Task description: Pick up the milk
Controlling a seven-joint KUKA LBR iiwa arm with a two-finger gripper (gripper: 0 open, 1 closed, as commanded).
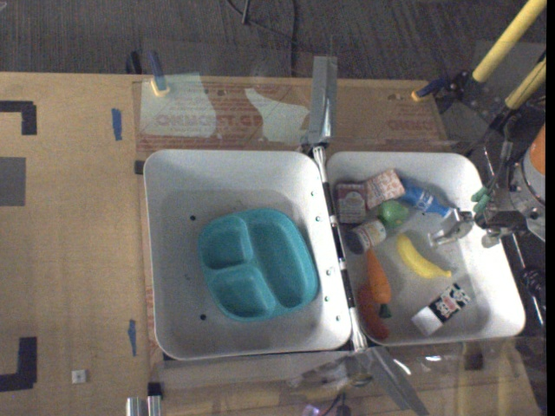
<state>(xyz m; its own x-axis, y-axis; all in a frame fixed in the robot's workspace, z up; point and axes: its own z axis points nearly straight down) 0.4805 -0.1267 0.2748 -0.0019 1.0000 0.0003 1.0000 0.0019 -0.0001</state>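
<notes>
The milk (444, 305) is a small white carton with black cow patches, lying on its side near the front right corner of the right bin (499, 306). My gripper (450, 229) hangs over the same bin, farther back than the carton, just above the far end of a yellow banana (422, 258). Its fingers look open, and nothing sits between them. The carton lies apart from the gripper, and a clear stretch of bin floor shows between them.
The right bin also holds a blue bottle (425, 201), a green fruit (395, 213), a pink packet (384, 186), a brown box (351, 203), a small can (368, 234) and a carrot (378, 282). A teal divided plate (257, 263) lies in the left bin (173, 189).
</notes>
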